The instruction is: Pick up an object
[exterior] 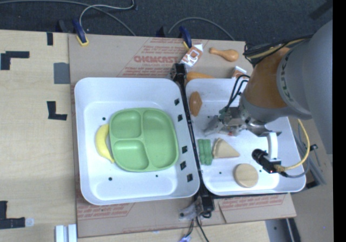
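Arm (292, 81) bent low, tool (214, 123) in right bin (286, 184)

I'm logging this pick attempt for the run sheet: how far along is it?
Done: the arm has reached into the right bin, with the gripper low among the items. In hand: nothing visibly; the green block, wedge, brown oval piece and round tan disc all lie on the bin floor. Left: grasping one and lifting it.
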`<state>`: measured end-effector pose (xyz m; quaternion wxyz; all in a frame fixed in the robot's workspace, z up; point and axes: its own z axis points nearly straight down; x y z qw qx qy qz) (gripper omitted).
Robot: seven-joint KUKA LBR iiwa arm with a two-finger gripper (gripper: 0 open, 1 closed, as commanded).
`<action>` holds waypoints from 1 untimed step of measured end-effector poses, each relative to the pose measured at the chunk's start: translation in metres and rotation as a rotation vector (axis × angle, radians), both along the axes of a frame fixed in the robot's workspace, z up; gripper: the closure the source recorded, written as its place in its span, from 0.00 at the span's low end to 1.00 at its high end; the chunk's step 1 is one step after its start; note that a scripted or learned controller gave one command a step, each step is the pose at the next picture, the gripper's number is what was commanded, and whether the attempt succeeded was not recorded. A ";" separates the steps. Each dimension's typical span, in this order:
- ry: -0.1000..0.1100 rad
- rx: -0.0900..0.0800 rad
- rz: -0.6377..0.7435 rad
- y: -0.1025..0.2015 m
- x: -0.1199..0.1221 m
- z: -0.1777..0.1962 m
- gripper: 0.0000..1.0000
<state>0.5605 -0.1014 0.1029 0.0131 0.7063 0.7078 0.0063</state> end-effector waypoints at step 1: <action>0.016 0.005 -0.001 0.005 0.068 -0.012 0.00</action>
